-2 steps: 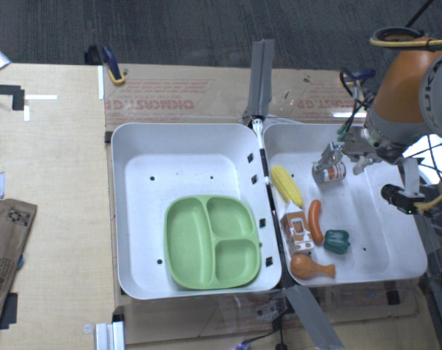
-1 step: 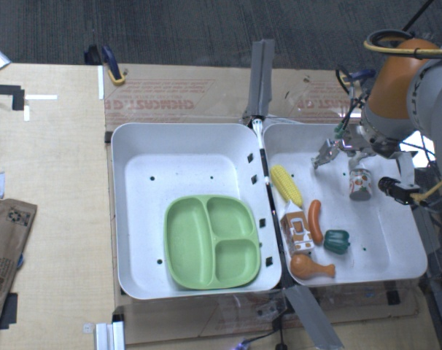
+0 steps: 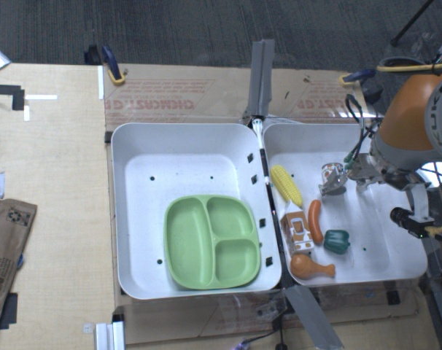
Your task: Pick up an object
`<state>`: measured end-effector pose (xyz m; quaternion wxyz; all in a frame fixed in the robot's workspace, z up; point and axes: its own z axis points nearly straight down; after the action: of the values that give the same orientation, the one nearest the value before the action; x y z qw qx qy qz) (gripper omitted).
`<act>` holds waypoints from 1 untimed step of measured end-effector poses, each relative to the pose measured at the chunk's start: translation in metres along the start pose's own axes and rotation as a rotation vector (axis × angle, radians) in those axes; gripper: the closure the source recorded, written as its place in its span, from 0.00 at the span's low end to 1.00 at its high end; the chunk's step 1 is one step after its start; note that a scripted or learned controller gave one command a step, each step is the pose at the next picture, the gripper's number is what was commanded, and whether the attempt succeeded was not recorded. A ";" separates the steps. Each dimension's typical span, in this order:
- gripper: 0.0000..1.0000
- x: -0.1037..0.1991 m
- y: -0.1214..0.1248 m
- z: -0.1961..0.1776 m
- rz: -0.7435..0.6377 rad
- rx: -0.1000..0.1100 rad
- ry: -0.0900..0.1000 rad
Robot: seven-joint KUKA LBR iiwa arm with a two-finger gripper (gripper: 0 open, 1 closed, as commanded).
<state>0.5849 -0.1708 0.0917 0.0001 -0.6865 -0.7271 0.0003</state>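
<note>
While reaching in from the right, arm (image 3: pixel 414 115) over right bin (image 3: pixel 367 268), orange band above wrist visible. Jaws (image 3: pixel 333 182) low in upper middle of that bin, close above bin floor; state of jaws cannot be told at this slant, nothing seen between them. Right bin contents, all along its left side: corn cob (image 3: pixel 286 185) lying slantwise by the dividing wall, just left of the jaws and apart from them; red sausage (image 3: pixel 315 220) below the corn, upright in view; small orange-and-white box (image 3: pixel 297 232) just beside the sausage on its left, touching or nearly so; green pepper (image 3: pixel 336 240) right of the sausage, near but apart; orange drumstick (image 3: pixel 311 268) at the bottom, just under the box. Left bin (image 3: pixel 126 195) holding green divided plate (image 3: pixel 212 240), three compartments, set toward lower right of bin floor. Both bins side by side on table (image 3: pixel 53 188). Brown paper bag (image 3: pixel 6 254) at far left edge of table, well apart from bins.
</note>
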 end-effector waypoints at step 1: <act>0.00 0.015 0.047 0.000 0.161 -0.001 -0.001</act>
<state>0.6314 -0.1533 0.0920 -0.0006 -0.7427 -0.6696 0.0002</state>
